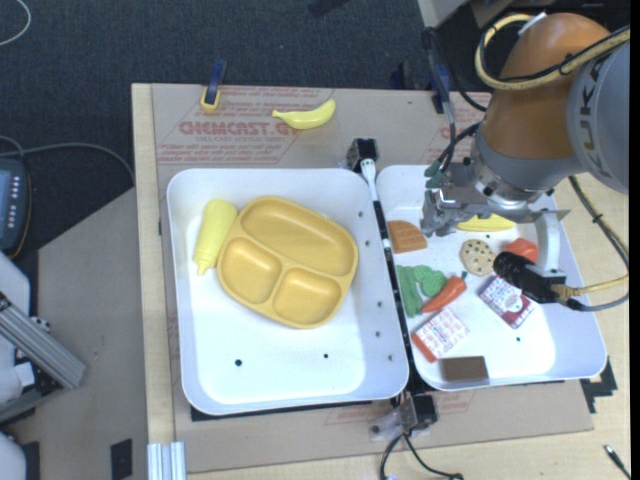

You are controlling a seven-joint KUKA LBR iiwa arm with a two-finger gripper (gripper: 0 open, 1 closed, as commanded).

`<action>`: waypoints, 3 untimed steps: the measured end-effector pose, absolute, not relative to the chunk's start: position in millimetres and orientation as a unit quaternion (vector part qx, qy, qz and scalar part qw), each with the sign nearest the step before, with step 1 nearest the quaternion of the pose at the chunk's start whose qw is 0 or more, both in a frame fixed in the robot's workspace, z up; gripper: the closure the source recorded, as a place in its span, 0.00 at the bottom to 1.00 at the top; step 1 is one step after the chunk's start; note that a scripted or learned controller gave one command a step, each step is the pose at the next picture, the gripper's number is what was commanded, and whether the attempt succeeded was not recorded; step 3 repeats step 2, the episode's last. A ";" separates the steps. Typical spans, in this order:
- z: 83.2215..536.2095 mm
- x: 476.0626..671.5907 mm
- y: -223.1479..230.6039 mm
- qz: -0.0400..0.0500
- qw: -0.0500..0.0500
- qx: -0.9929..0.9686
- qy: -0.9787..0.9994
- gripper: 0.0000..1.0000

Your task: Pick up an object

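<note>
While your gripper (437, 214) hangs over the right bin (580, 353), its jaw state cannot be told. Toast slice (406, 236): just beside it. Yellow banana (486, 225): just right. Cookie (477, 257): near.

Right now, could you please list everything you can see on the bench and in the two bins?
Divided tray: one, yellow, left bin.
Squeeze bottle: one, yellow, left bin, beside the tray.
Banana: one, yellow, on the bench behind the bins.
Bread slice: one, tan, right bin.
Cookie: one, speckled beige, right bin.
Carrot: one, orange, right bin.
Green vegetable: one, right bin.
Brown block: one, right bin, front.
Packets: two, red and white, right bin.
Gripper: one, grey, above the right bin.
</note>
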State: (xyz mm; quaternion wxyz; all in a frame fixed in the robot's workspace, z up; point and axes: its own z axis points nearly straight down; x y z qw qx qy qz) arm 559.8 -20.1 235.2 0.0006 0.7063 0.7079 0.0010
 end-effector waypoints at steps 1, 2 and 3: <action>226.4 570.2 -25.0 0.000 0.001 0.707 0.707 1.00; 215.4 564.5 -16.4 -0.001 -0.002 0.707 0.707 1.00; 215.4 564.5 -16.4 -0.001 -0.002 0.707 0.707 1.00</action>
